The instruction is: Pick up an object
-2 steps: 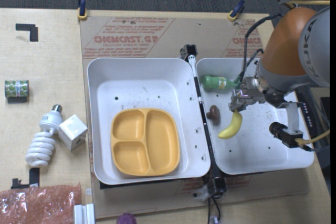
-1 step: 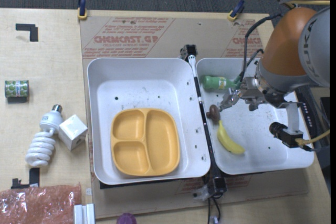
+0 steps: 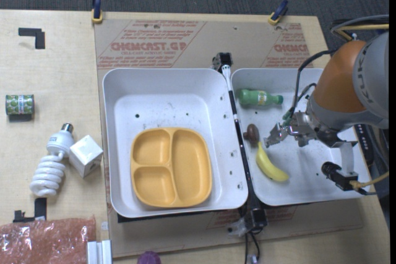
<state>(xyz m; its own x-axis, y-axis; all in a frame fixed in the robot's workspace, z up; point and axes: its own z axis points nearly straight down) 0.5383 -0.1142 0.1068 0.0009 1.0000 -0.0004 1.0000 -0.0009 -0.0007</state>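
Yellow banana (image 3: 272, 166), one green bottle (image 3: 260, 97), one brown fruit (image 3: 252, 132); jaws (image 3: 276, 134) open, empty

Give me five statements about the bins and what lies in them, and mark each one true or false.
1. The yellow divided plate lies in the left bin. True.
2. The banana lies in the left bin. False: it lies in the right bin.
3. The green bottle stands upright. False: it lies on its side.
4. A small brown object sits near the banana's upper end. True.
5. The gripper holds the banana. False: the gripper is above the right bin, and nothing shows between its fingers.
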